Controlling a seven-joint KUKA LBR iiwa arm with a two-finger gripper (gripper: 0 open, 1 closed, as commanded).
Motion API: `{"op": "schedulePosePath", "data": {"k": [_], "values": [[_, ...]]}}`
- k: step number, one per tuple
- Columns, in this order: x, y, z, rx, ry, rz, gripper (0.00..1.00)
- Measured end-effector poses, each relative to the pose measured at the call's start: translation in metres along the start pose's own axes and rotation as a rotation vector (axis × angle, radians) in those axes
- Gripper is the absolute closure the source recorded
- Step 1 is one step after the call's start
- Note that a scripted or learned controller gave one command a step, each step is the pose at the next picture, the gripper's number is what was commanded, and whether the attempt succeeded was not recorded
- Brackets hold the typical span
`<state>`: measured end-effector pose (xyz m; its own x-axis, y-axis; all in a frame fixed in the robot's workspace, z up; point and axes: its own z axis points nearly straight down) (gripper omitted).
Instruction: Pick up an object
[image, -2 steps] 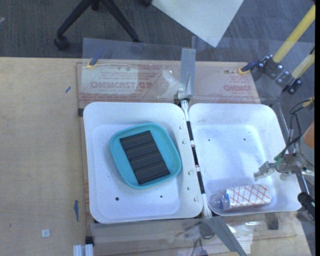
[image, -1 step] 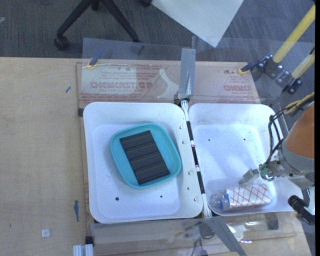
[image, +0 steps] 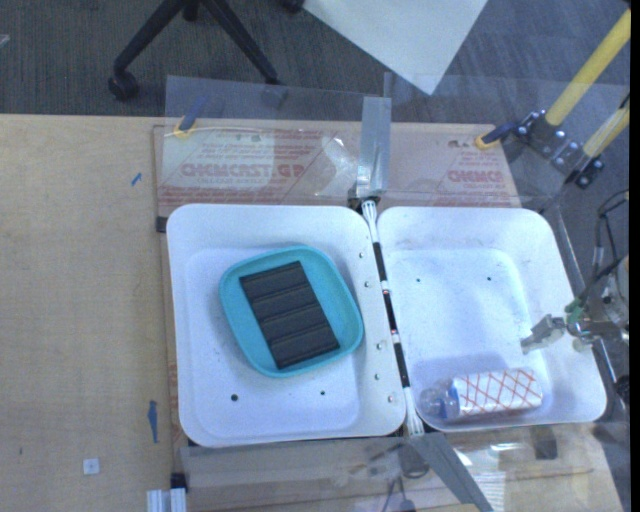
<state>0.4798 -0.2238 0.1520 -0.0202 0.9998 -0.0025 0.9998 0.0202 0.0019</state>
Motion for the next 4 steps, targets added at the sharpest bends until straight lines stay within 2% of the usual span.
{"op": "schedulePosePath", "data": {"k": [1,2,3,4], "values": [[0.091,0.001,0.04,0.004,0.003,-0.068,0.0],[0.045,0.0,-0.005,0.001,0.001,0.056,0.0],[0.045,0.0,-0.005,0.001,0.001,0.056,0.0],[0.111,0.004,0.063,-0.005,0.0,-0.101,0.0]]}}
